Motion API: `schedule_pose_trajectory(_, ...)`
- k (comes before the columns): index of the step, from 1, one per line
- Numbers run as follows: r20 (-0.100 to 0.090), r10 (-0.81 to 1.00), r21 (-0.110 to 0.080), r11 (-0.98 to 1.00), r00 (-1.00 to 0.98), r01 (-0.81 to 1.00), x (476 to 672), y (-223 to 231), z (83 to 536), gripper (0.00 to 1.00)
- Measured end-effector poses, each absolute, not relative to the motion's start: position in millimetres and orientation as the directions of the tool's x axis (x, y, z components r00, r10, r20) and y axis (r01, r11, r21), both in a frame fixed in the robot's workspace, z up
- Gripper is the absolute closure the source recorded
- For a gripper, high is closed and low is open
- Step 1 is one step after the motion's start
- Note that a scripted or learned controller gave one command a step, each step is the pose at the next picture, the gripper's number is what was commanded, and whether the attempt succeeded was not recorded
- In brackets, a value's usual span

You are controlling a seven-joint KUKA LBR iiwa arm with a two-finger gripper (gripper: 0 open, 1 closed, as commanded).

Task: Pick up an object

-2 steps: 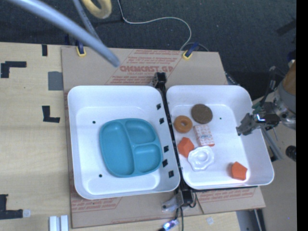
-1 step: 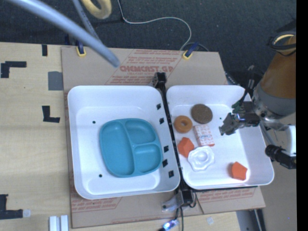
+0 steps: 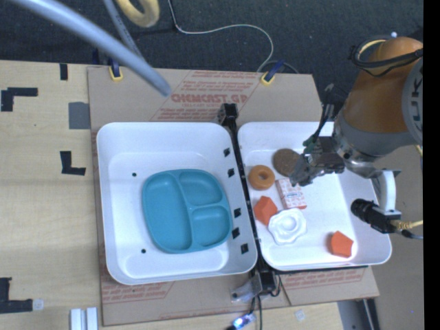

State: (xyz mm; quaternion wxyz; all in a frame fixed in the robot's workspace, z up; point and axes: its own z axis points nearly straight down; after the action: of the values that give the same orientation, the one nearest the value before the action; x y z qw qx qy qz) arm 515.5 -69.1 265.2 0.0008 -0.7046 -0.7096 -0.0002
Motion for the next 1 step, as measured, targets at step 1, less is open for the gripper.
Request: schedule_pose_trajectory(1, 0.001, 1.0, -0.002, 0.006, -0.006, 1.0, 536.4, -22.6, 250.5, 1.0)
